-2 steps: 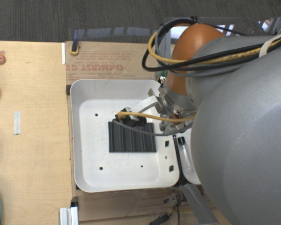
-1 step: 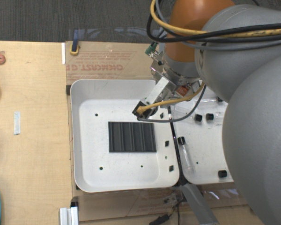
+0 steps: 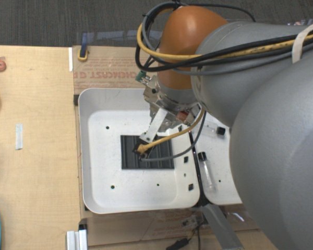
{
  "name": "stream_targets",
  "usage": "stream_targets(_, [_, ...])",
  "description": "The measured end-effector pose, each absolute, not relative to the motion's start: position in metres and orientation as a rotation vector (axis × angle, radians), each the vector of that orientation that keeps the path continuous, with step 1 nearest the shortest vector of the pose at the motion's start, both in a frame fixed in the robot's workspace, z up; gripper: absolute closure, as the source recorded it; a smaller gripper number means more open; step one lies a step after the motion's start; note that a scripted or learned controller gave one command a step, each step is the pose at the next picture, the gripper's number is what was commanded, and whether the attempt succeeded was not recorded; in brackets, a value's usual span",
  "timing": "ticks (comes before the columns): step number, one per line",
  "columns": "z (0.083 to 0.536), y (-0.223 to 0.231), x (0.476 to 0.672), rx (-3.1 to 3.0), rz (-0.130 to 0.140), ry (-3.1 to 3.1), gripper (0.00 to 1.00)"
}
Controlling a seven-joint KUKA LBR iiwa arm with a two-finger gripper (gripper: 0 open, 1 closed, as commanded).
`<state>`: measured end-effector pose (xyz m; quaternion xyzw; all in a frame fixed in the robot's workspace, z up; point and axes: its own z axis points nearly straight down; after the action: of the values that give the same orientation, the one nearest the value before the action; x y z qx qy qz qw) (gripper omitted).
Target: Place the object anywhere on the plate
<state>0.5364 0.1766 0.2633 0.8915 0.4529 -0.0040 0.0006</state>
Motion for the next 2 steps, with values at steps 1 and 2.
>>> stream_targets(1, [0.2583,0.1920,0.5906,2.305,-0.007,2.134,1.00])
stream_targets(2, [0.2583,0.1923,0.5905,2.304,-0.008,2.134,0.00])
